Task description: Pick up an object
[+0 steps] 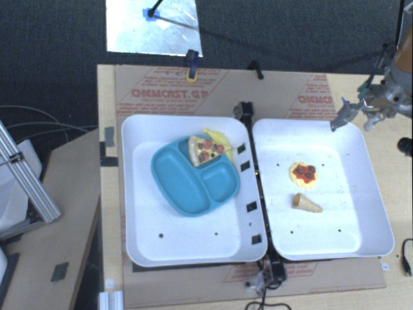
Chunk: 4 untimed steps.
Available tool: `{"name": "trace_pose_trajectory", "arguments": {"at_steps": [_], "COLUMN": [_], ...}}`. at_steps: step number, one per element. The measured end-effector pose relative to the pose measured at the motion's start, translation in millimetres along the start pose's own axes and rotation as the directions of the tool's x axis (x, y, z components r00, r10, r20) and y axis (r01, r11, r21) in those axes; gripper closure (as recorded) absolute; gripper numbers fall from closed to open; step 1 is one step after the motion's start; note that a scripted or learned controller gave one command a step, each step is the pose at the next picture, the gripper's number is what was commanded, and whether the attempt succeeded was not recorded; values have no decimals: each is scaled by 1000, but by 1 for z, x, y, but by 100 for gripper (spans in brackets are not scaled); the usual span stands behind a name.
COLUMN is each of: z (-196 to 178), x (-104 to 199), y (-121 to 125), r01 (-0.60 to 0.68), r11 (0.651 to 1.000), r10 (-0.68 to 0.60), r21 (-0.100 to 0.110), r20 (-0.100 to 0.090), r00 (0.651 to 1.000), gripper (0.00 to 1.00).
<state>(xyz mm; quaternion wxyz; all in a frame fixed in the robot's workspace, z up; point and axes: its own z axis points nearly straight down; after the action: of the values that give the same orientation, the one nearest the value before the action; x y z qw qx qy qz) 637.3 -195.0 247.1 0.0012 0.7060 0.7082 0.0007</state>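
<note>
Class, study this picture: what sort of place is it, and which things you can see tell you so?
Probably a robotics lab test bench, not a kitchen. A robot arm's gripper hangs over two white bins, the food in them looks like toy pizza, and loose cables trail around the bench.

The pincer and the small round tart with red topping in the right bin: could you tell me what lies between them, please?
In the camera view, only bare white bin floor lies between the pincer and the tart; nothing stands in that stretch.
</note>
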Motion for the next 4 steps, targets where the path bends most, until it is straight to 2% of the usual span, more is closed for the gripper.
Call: {"name": "trace_pose_trajectory", "arguments": {"at_steps": [1,2,3,4], "z": [-12,23,65,35], "x": [0,90,156,234], "y": [1,18,12,19], "r01": [4,10,8,8], "r11": [1000,1000,1000,1000], "r10": [-4,-10,-8,-8], "r21": [-5,2,4,-3], "r20": [1,-5,-5,-2], "r00": [1000,1000,1000,1000], "gripper": [100,100,100,100]}}
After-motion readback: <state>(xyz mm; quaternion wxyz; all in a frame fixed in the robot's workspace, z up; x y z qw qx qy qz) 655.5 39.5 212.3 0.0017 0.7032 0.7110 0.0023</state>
